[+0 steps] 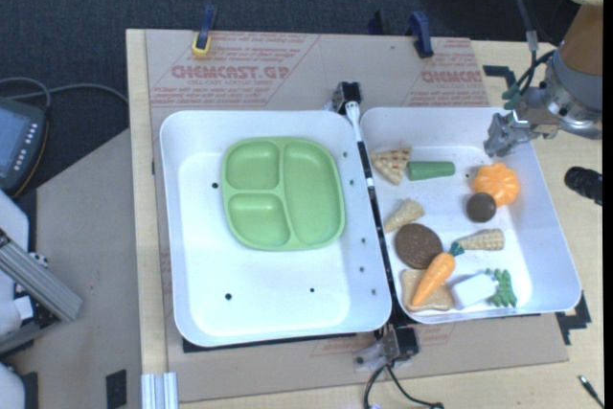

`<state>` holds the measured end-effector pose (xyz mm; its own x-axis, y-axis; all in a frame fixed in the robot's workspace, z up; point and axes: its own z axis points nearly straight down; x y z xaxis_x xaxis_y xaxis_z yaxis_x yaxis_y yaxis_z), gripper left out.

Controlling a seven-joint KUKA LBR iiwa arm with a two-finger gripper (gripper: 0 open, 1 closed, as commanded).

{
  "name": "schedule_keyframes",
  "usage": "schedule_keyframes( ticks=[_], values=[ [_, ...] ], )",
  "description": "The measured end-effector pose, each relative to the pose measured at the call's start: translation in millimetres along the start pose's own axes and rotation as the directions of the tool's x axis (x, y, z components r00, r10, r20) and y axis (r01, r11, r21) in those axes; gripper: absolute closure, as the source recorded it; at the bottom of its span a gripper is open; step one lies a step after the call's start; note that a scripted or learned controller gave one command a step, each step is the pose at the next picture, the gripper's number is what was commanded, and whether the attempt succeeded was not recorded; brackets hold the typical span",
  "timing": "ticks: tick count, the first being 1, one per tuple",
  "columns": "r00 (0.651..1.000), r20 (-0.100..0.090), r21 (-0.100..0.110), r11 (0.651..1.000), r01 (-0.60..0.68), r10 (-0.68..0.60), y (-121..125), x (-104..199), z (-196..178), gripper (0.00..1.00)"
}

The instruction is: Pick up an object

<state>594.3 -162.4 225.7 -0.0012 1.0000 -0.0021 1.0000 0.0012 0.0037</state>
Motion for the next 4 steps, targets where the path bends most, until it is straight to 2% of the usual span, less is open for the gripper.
schedule_keyframes(
  ticks=[1,2,4],
  values=[
    [1.0,-0.005,0.007,1.0,0.006,-0.006,8.5,60.8,5.6,1.0],
    [1.0,-0.003,0.006,1.0,0.005,-0.005,23.0,119.3,14.7,1.0],
    [1.0,-0.003,0.003,1.0,0.005,-0.005,46.1,215.7,19.2,1.0]
  ],
)
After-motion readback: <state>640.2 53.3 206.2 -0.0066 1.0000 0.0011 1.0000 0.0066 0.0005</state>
